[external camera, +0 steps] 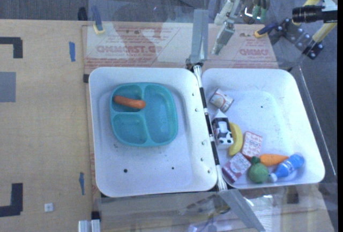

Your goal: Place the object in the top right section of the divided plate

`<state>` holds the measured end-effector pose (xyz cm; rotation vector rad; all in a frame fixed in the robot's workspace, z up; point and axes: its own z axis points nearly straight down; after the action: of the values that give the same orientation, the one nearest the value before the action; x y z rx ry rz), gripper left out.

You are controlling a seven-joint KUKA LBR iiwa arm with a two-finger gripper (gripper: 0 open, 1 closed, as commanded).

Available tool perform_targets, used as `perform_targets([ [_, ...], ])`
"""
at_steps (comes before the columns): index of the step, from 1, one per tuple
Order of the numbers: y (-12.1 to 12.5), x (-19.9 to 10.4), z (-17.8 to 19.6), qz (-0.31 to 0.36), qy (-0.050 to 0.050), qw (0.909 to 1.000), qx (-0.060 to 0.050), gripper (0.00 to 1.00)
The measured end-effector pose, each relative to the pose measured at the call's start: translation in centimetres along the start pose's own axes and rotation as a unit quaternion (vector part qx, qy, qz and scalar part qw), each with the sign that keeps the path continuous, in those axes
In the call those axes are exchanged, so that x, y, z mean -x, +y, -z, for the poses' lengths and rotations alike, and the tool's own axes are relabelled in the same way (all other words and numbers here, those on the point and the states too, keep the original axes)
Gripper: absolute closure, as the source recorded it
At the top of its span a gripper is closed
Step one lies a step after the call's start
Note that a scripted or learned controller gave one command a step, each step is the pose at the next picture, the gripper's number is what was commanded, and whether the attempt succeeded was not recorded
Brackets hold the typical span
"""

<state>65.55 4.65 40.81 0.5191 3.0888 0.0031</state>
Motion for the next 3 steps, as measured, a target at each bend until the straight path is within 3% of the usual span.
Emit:
perform_targets([
  [1, 1.8, -4.8, 2.9, -0.005, 0.001, 1.0, 0.0, 0.0],
  [3, -6.4, 2.3, 2.9, 0.029, -0.001, 0.9996, 0.0, 0.0],
])
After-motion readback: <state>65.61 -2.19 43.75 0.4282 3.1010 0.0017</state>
